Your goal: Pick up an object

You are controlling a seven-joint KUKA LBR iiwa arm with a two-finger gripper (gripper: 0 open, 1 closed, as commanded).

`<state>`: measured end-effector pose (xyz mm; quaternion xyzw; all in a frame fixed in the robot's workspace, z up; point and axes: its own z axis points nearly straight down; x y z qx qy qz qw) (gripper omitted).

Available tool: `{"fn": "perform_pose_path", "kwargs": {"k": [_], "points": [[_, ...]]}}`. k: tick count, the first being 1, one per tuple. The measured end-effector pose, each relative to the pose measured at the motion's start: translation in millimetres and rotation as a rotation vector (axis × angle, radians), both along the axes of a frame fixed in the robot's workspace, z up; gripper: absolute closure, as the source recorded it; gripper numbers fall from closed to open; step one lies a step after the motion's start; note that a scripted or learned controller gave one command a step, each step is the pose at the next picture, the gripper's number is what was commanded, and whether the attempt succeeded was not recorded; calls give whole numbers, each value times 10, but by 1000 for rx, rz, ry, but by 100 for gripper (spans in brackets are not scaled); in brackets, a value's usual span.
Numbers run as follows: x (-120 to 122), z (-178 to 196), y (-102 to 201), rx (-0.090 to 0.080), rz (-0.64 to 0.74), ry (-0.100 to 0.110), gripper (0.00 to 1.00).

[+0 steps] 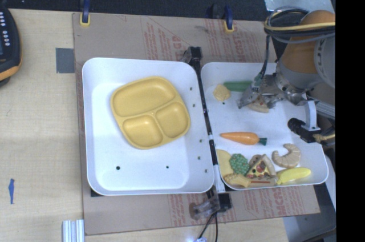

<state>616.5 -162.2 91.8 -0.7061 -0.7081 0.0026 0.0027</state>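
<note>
**Grasp over a small tan piece in the right bin: several ways to miss**

We saw the gripper (260, 99) low over the right bin (320, 175), at its upper middle, sitting right on a small tan piece (262, 107) that peeked out beneath it. That piece looked like the pick target, but we judged that from position alone. We could not tell how wide the fingers stood or whether anything sat between them; the wrist hardware hid the tips.

Risks we flagged:
- The piece looked flat and small, so the fingers could close above it or skid it along the bin floor.
- The green piece (238, 85) and the pale yellow lump (222, 92) lay just beside it on the left; a sideways push could knock either.
- The carrot (242, 137) lay below, apart, and was probably safe.
- The pile in the bottom corner, with broccoli (239, 163), pizza slice (262, 168), croissant (287, 155) and yellow piece (293, 175), was well apart.

The left bin (97, 121) held the yellow divided plate (150, 112), away from the arm.
</note>
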Motion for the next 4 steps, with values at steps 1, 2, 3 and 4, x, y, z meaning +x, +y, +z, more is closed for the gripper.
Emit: {"fn": "perform_pose_path", "kwargs": {"k": [1,2,3,4], "points": [[425,213,477,0,7,-10,0],[-516,50,183,-5,0,-16,0],[-487,172,159,-10,1,-19,100],[-141,-6,545,0,7,-6,100]]}}
